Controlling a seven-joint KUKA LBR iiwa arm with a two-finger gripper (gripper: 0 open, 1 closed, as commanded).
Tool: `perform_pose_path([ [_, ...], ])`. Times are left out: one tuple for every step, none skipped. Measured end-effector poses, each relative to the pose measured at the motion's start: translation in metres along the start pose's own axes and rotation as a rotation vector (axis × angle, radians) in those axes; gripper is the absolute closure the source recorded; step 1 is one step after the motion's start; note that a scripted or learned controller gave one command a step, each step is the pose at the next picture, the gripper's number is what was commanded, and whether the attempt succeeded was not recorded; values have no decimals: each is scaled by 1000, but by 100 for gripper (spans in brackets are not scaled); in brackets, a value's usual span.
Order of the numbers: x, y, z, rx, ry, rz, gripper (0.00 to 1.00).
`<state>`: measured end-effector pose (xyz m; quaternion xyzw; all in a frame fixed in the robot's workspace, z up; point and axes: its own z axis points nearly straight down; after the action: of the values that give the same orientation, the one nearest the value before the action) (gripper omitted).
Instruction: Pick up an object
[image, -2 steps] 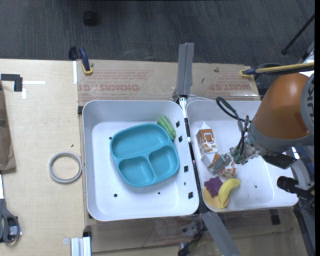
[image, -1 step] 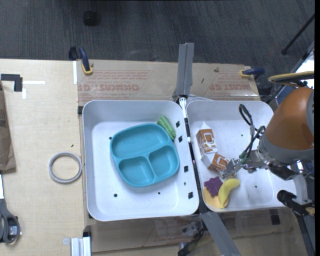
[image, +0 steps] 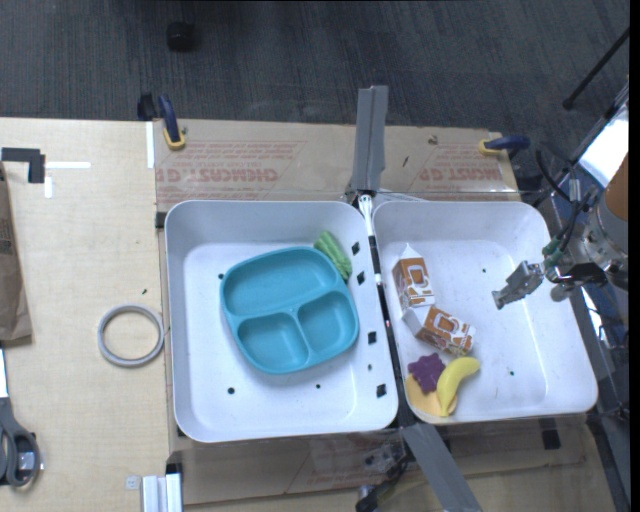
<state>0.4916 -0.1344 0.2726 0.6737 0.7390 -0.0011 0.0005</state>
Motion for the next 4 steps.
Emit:
perform_pose_path([
  [7,16,77,6,1,507,0],
  [22,34,162,-18,2,407,0],
  [22,34,162,-18,2,407,0],
  [22,34,162,-18,2,407,0],
])
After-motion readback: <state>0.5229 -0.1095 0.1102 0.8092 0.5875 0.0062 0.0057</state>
